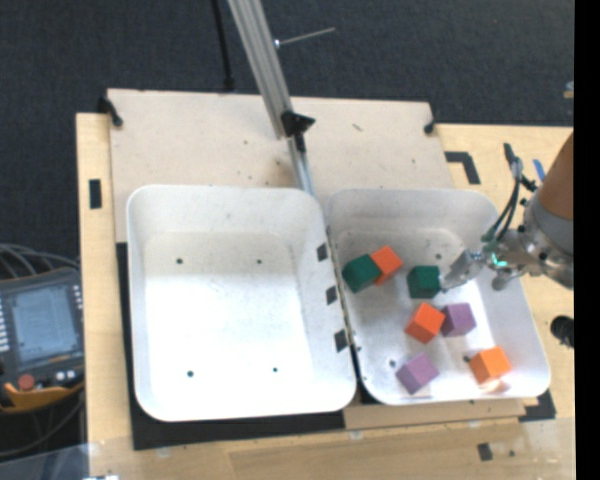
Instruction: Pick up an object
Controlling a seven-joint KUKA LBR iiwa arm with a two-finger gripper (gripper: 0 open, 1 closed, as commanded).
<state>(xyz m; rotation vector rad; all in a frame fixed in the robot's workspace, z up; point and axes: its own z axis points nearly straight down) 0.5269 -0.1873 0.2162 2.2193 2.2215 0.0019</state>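
Green cube (423, 281) — unlabelled — sits just beside the end effector (458, 272); finger spread impossible to tell.

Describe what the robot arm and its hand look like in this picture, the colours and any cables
At the view's right edge, the arm shows an orange-brown band over grey metal wrist parts. Thin dark cables loop beside it, and a small teal-green spot sits near the wrist. The hand is slim, pale grey metal and tapers toward its tip.
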